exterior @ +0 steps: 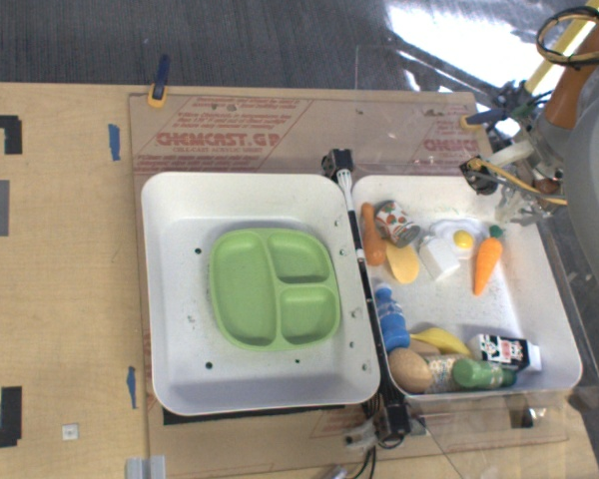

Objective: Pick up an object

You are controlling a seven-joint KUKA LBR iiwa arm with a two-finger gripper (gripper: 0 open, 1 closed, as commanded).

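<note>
Nearest you, along the front wall of the right bin (564,352), you have a crowded row: a brown potato (408,369), a green vegetable (484,373) lying against it, a yellow banana (441,340) just behind, and a small white carton (505,351) with black print too small to read. A blue piece (388,317) sits against the divider beside the potato; you cannot tell what it is.

Further back in the same bin, an orange carrot (486,261) lies tilted with its green top toward the far wall. Left of it rest a white block (441,258), a fried egg (457,237) and a pale yellow slice (402,264). A small printed can (397,222) lies on its side beside an orange sausage-like piece (372,235); its label is unreadable.

The left bin (170,297) holds one green divided plate (276,288) with three compartments.

Behind both bins a clear sheet (220,133) on the surface (60,267) carries red lettering that looks like "CHEMCAST GP"; the smaller lines are illegible. A blue-and-yellow clamp (160,80) pins its far left corner.

At the far right, the tool (514,193) hangs over the right bin's back corner, tangled in cables and cut by the frame; you cannot tell whether it is open or closed.
</note>
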